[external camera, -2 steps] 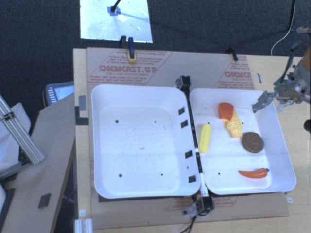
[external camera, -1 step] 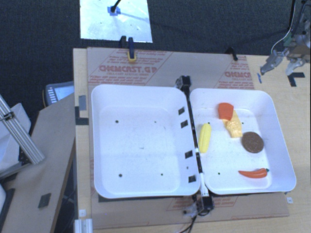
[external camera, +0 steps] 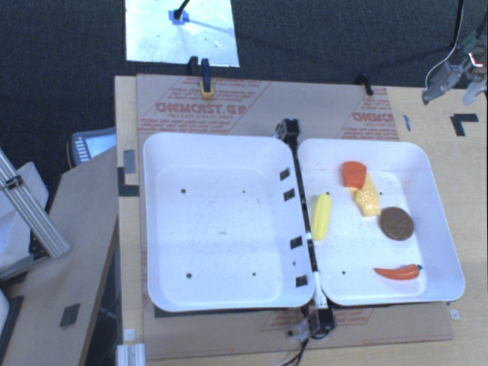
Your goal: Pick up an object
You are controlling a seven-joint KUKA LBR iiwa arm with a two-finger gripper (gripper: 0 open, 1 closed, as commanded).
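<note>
Claw [external camera: 455,73] hung at top right, off the bins, grip state too small to tell | right bin [external camera: 442,204] held corn cob [external camera: 322,216], brown disc [external camera: 396,223], red chili [external camera: 396,272], apart, perhaps easing a pick

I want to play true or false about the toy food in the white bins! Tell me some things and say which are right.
1. The yellow corn cob lies in the right bin. True.
2. The brown round cookie is in the left bin. False: it lies in the right bin, beside the pale yellow piece.
3. The red chili pepper lies nearest the right bin's front edge. True.
4. The gripper is holding the orange piece. False: the gripper hangs above the bench's far right corner, away from the bins, and the orange piece lies in the right bin.
5. The orange piece touches the pale yellow piece. True.
</note>
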